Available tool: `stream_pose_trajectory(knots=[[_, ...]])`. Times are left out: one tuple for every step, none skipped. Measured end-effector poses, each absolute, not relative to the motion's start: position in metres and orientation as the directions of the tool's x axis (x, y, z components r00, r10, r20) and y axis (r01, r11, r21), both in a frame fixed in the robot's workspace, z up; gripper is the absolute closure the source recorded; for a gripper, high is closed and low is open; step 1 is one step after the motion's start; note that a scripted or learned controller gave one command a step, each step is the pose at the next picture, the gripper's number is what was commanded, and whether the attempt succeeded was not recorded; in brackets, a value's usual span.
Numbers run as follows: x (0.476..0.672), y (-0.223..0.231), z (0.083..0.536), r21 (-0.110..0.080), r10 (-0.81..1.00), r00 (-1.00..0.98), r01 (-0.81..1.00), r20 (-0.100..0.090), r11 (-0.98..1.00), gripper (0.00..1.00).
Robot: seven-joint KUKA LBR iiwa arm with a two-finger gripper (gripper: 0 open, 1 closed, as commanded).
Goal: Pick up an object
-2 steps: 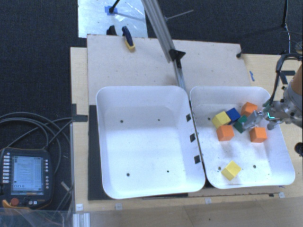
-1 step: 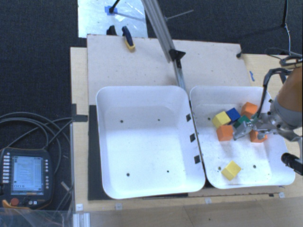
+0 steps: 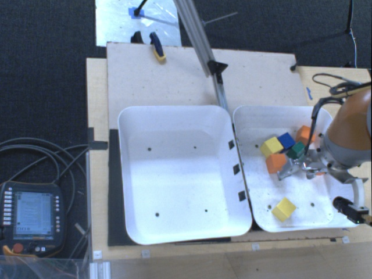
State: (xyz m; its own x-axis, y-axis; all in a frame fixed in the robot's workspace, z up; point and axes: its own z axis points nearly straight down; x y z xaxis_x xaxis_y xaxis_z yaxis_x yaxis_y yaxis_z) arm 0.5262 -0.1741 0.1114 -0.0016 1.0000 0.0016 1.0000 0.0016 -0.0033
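On the worktop (image 3: 256,74) I see my tool (image 3: 289,170) low in the right bin (image 3: 250,156), touching the orange block (image 3: 275,163); whether it's spread or pinching, I cannot tell.

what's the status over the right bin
Gripper low in right white bin, at orange block; nothing seen held. Yellow, blue, green blocks crowd close. Lone yellow block apart.

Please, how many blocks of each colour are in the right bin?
Yellow: 2, one in the cluster and one alone near the front
Orange: 2, one by the end effector and one at the back
Blue: 1
Green: 1
Total: 6 blocks in the right bin
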Motion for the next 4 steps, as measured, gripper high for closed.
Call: stream_pose_trajectory(knots=[[0.528,-0.175,0.126,0.004,1.0,-0.004,1.0,-0.002,0.004,1.0],[0.526,-0.17,0.188,0.008,1.0,-0.005,1.0,-0.002,0.005,1.0],[0.528,-0.171,0.242,0.008,1.0,-0.005,1.0,-0.003,0.005,1.0],[0.529,-0.171,0.229,0.001,1.0,-0.004,1.0,-0.001,0.004,1.0]])
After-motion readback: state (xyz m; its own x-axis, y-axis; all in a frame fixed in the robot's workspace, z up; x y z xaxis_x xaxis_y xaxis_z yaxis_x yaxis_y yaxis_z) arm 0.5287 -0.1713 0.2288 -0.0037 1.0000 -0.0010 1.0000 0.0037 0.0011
